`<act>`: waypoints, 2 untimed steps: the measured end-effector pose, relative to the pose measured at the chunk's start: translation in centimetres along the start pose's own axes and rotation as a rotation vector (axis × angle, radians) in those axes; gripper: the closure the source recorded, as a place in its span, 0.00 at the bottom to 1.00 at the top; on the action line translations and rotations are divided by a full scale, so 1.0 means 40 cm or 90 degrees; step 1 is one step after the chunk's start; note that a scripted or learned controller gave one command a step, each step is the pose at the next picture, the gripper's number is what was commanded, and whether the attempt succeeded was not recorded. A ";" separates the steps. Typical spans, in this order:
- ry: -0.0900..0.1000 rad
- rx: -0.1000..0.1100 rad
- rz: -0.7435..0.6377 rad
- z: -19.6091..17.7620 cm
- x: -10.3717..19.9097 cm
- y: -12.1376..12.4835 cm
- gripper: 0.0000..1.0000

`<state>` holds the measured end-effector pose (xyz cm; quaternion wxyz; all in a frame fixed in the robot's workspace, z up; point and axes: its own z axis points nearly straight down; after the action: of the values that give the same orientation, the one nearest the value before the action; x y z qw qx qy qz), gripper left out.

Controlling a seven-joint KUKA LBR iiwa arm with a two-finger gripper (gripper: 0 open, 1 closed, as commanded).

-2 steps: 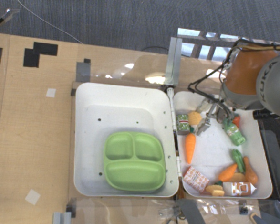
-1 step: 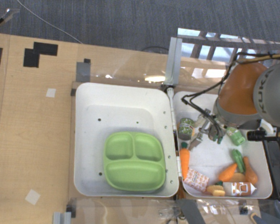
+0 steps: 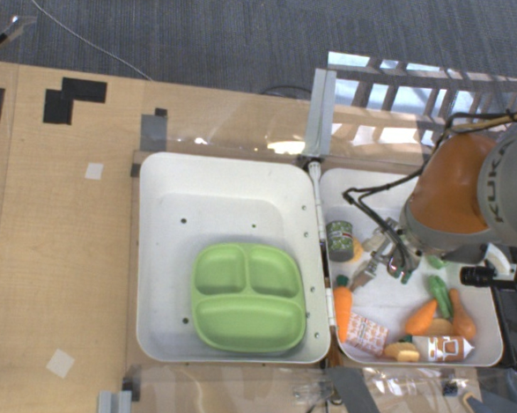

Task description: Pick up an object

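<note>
Your gripper (image 3: 380,258) hangs over the right bin (image 3: 493,350), just right of the small can (image 3: 339,238); whether it is spread or pinched I cannot tell. Near it lie a carrot (image 3: 343,309), a packet (image 3: 366,333) and a bottle (image 3: 440,348); a green divided plate (image 3: 249,296) sits in the left bin (image 3: 166,204).

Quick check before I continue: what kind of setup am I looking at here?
Likely a lab bin-picking bench: two white bins on a wooden benchtop, toy food such as a carrot, and a green divided plate.
</note>
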<state>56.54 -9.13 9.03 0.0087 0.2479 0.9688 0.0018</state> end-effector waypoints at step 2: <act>0.002 0.002 0.222 0.005 -0.079 0.030 0.00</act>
<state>59.89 -9.59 8.91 0.0068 0.4123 0.9110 0.0024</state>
